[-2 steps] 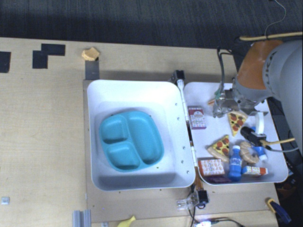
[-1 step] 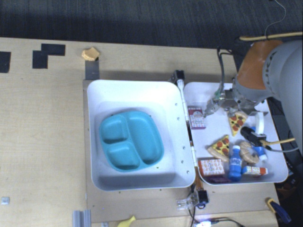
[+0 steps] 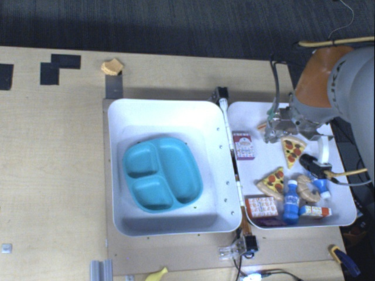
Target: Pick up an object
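The gripper, whose opening I cannot tell, hangs over the right bin near its upper edge, with a toy pizza slice just beside it at four o'clock and a small red box at eight o'clock.

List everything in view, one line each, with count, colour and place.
bins: 2, white, side by side on the bench
divided tray: 1, teal, in the left bin
toy pizza slices: 2, yellow and red, right bin
blue bottle: 1, blue with white cap, right bin front
small cartons: 2, red and white, right bin along its left wall
tan lump: 1, tan, on the bench behind the left bin
black tape patches: several, black, bench far left
arm: 1, grey with orange band, from the right
gripper: 1, grey, above the right bin's back
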Action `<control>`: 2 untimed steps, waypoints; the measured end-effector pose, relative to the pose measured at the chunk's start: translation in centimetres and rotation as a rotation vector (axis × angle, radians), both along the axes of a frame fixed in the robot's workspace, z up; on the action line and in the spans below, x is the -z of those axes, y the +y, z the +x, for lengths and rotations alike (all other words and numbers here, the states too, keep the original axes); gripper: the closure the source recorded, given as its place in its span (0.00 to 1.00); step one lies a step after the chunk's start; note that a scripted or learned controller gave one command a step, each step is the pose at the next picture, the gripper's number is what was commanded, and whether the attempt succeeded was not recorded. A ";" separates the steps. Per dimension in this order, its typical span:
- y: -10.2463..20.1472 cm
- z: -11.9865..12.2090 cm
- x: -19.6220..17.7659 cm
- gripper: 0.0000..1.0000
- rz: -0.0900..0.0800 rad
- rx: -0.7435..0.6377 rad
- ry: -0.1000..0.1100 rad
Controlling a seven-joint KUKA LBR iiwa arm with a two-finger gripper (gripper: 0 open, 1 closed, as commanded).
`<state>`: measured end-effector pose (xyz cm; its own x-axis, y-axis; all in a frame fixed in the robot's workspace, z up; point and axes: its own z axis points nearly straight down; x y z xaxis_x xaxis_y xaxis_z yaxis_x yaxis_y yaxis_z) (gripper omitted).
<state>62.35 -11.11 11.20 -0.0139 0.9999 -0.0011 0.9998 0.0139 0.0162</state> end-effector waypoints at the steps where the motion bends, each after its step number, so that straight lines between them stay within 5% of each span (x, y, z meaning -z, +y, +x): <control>1: 0.0 0.0 0.0 0.00 0.000 0.000 0.000; 2: 1.8 -4.0 2.0 0.00 -0.002 0.012 -0.005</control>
<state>58.38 -9.27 9.16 -0.0017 1.0000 -0.0034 0.9998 0.0018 0.0211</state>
